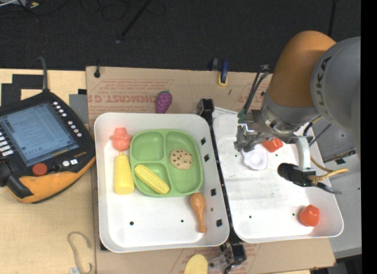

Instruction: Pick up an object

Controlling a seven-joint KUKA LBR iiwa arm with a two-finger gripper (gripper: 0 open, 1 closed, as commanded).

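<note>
1. Your gripper [246, 143] hangs over the right bin [265, 208], near that bin's 11 o'clock corner. The grey and orange arm [306, 78] reaches in from about 2 o'clock.
2. You cannot tell from this view how far the gripper is open, nor whether it has hold of anything. Its tip is too cluttered to read.
3. The closest thing to pick is a white round object [255, 160]. It lies on the bin floor just beside the gripper, at the gripper's 5 o'clock. You cannot tell whether the two touch.
4. An orange piece [273, 145] lies just beside the gripper at its 3 o'clock, close to the white round object at that object's 1 o'clock.
5. A red round object [308, 215] sits well apart from the gripper at its 4 o'clock, near the right bin's 5 o'clock corner.
6. In the left bin [147, 220] you have a green plate [136, 149]. A cookie [181, 159] lies in its 2 o'clock compartment, and a corn cob [152, 179] lies slantwise in its 6 o'clock compartment.
7. A yellow bottle [122, 174] lies just beside the plate at its 8 o'clock. A pink-red object [120, 139] sits at the plate's 10 o'clock, and a drumstick [199, 210] lies at its 4 o'clock.
8. On the bench outside the bins, a purple object [164, 101] lies at the left bin's 12 o'clock. A yellow object [196, 264] lies at its 5 o'clock, and a pendant [38, 143] rests at its 9 o'clock.
</note>
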